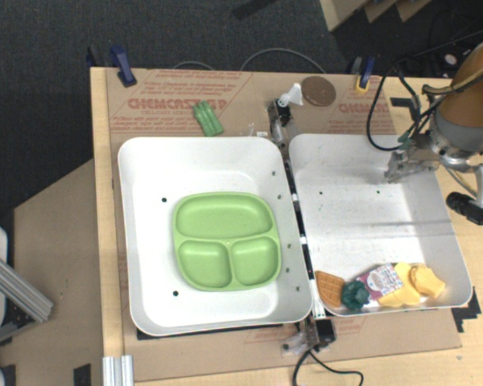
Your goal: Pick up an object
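The pincer [396, 167] hangs over the right bin's [362, 215] far right corner; its grip cannot be told. Toys [382, 286] crowd the bin's near edge.

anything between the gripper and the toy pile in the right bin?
Nothing visible. The gripper is over the right bin's far right part; the toy pile sits along its near edge. Between them lies bare white floor. The toys are bunched against the near wall, touching one another.
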